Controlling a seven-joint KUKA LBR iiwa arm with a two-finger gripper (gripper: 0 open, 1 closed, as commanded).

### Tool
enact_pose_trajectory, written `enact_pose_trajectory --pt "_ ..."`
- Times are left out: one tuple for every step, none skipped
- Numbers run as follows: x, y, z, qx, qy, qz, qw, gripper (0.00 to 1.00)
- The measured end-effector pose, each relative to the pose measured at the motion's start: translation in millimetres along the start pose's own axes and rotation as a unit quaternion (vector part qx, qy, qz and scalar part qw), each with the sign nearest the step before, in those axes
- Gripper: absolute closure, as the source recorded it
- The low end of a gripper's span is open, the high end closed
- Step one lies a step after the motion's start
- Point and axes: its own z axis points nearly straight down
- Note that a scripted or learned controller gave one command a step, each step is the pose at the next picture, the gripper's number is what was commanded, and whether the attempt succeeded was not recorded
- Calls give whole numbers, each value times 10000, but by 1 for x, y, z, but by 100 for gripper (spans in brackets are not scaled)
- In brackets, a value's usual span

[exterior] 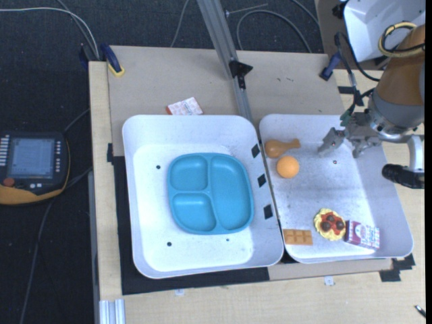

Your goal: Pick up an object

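Note:
The right bin point(378, 194) holds an orange ball point(288, 167) with a tan drumstick-shaped piece point(280, 146) just behind it. Near its front edge lie a waffle-like brown biscuit point(298, 237), a round yellow tart with red and dark berries point(329, 224) and a small purple and white carton point(362, 235). My gripper point(345, 142) hangs over the far part of this bin, to the right of the ball and drumstick. Its two fingers are spread apart with nothing between them.
The left bin point(145, 201) carries a blue three-compartment plate point(209, 192). A red and white wrapper point(184, 106) lies on the bench behind it. A metal pole point(226, 42) slants up from between the bins. A teach pendant point(30, 166) sits at far left.

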Motion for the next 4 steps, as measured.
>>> enact_pose_trajectory --pt "0 -6 44 -3 1 2 10000 0" --pt "1 -5 77 -26 -3 0 10000 0" --pt "0 -3 64 -53 -17 -2 10000 100" --pt "8 -6 4 -69 -17 -9 10000 100"
